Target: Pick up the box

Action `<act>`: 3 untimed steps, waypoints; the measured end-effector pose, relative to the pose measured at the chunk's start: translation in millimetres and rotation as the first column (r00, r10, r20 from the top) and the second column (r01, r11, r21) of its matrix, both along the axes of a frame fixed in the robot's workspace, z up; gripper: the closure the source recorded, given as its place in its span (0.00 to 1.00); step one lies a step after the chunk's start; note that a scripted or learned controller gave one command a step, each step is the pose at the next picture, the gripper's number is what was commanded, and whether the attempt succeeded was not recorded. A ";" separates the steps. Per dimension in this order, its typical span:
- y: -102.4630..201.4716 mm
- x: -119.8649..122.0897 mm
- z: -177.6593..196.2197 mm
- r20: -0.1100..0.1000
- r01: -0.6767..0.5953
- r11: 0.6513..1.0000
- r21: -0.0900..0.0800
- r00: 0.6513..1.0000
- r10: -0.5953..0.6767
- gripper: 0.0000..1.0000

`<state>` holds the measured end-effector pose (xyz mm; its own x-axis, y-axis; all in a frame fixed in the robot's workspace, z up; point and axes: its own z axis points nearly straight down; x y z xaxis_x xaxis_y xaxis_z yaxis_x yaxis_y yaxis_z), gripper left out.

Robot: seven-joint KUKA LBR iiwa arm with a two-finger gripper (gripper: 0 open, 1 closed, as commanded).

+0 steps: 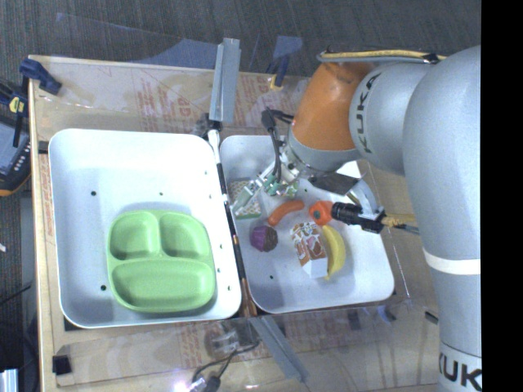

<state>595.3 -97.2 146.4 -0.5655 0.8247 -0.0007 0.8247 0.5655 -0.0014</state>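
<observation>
- Risk of a miss: hand point(274, 182) low in the right bin point(372, 288), near that bin's far-left corner, above a small patterned packet point(243, 198) rather than the box point(307, 243); a closing there likely to catch the packet, or nothing.
- Box lying flat towards the middle of the right bin, a white carton with red print, apart from the hand and nearer the bin's front edge.
- Risk of crowding: yellow banana point(334, 251) touching the box on its right side, orange carrot point(285, 211) just beyond its far end, purple fruit point(263, 238) just beside it on the left; fingers coming down there liable to knock a neighbour, or to pinch the banana along with the box.
- Risk of slipping: box flat and smooth-faced, so a grip across the wide face likely to slide off; a grip across the narrow sides judged safer.
- Hand's opening: cannot tell, tip too small and cluttered with wiring to read; nothing seen clamped in it.
- Arm pose: reaching in from the desk's right edge, orange band point(327, 109) over the far edge of the right bin, wrist tipped down and towards the left bin point(73, 219).
- Left bin carrying a green divided tray point(162, 261), well apart from the action.
</observation>
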 end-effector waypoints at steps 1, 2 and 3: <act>-30.7 -20.3 -55.4 -0.004 0.256 0.967 0.001 0.967 -0.256 0.00; -51.1 16.5 -54.3 0.000 0.505 0.863 0.001 0.863 -0.505 0.00; -20.9 61.7 -54.4 -0.002 0.467 0.884 0.002 0.884 -0.467 0.00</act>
<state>657.0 -118.1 92.0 -0.1147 0.9934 0.0018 0.9934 0.1147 -0.0023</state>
